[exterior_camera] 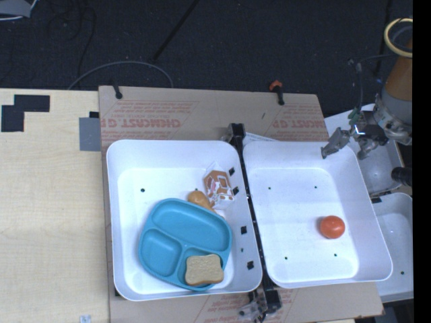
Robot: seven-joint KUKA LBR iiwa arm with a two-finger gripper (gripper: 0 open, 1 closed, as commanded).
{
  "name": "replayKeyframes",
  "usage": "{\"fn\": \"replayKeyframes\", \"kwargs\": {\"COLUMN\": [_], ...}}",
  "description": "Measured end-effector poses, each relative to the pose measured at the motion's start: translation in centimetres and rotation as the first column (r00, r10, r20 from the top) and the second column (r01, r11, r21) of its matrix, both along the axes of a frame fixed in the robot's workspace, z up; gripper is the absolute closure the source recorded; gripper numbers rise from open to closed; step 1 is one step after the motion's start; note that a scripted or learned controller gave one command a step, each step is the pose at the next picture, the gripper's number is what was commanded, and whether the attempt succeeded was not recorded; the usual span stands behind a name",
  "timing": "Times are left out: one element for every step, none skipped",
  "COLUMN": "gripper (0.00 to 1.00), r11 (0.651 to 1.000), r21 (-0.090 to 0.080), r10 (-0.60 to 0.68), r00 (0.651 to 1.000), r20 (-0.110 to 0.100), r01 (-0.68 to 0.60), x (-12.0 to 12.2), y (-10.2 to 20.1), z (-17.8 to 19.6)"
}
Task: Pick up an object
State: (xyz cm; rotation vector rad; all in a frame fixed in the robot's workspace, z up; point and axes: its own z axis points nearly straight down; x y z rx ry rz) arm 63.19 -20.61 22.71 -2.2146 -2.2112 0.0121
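Observation:
A red round object (332, 227), like a tomato, lies in the right bin (296, 268), toward its right side. The left bin (128, 180) holds a blue divided plate (176, 237) with a tan slice of bread (204, 269) on its near corner. A small orange-yellow item (199, 198) and a clear wrapped packet (218, 184) sit just behind the plate. My gripper (347, 148) hangs over the far right corner of the right bin, well behind the red object. Its fingers are spread open with nothing between them.
A black divider (248, 214) runs between the two bins. Both bins rest on a cardboard sheet (202, 113) on the wooden bench. A white surface (397, 234) lies to the right of the right bin. Dark floor with cables lies behind the bench.

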Motion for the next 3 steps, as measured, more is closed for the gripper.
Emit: {"fn": "replayKeyframes", "kwargs": {"gripper": [0.00, 0.00, 0.00], "r11": [1.000, 1.000, 1.000], "r21": [-0.003, -0.003, -0.001], "r10": [0.002, 0.002, 0.001], "r00": [1.000, 1.000, 1.000], "r20": [0.014, 0.009, 0.006], "r01": [-0.002, -0.002, -0.001], "x": [0.3, 0.2, -0.3], "y": [0.0, -0.3, -0.4], "z": [0.8, -3.5, -9.8]}}
